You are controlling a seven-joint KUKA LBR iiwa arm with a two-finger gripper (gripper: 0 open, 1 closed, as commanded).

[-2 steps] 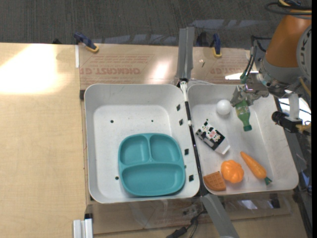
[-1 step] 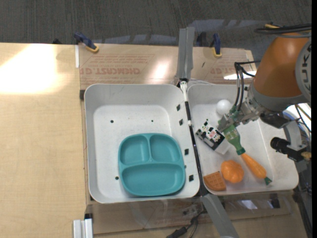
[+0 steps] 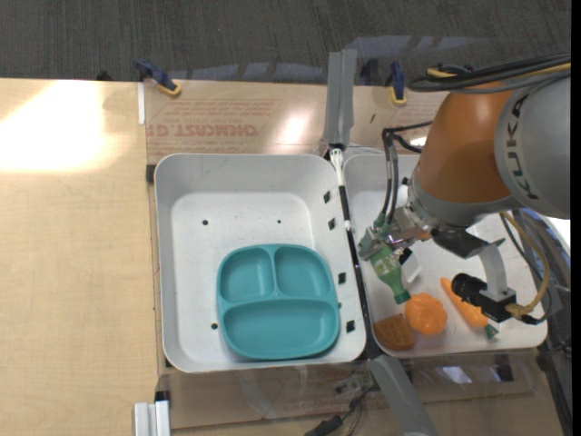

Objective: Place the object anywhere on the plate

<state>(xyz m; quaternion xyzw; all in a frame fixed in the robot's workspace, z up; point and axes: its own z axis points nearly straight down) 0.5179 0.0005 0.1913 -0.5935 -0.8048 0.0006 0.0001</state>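
Wooden surface (image 3: 73,243) bears two bins; fingers (image 3: 386,243), their state unclear, hover touching a green bottle (image 3: 392,275), the teal plate (image 3: 277,300) well left.

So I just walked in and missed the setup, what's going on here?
A KUKA arm reaches into the right bin, its gripper low over a green bottle. An orange, a carrot and a brown biscuit-like piece lie nearby. The teal divided plate waits in the left bin.
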